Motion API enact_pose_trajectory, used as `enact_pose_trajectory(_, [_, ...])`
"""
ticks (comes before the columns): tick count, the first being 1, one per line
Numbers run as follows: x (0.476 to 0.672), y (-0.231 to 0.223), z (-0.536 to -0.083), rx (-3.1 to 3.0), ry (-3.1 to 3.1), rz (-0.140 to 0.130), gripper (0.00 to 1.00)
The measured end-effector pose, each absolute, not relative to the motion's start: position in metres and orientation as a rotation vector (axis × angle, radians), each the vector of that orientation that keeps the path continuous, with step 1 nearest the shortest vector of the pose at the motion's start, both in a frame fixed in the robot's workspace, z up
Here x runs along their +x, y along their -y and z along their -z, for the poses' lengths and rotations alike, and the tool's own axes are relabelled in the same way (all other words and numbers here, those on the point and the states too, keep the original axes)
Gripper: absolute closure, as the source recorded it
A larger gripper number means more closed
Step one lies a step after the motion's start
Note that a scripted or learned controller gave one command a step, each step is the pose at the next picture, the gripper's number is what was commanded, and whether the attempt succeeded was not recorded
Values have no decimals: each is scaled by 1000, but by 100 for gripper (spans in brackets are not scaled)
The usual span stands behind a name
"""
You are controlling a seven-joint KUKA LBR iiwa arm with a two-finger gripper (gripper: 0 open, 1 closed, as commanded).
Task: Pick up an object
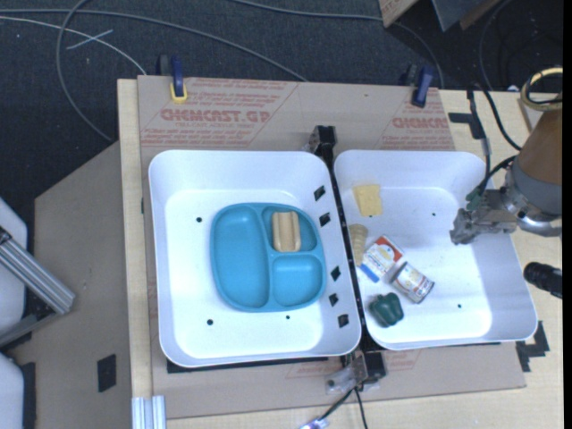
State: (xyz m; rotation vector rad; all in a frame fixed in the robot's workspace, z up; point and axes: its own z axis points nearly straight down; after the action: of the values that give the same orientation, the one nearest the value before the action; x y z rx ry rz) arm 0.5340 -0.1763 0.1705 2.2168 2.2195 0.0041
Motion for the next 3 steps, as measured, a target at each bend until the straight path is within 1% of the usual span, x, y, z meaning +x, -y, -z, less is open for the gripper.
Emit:
enact_pose_trajectory(2, [539, 171, -288, 2215, -2219, -6, 100])
enact_pose_trajectory(3, [555, 116, -288, 2214, -2228, -3, 100])
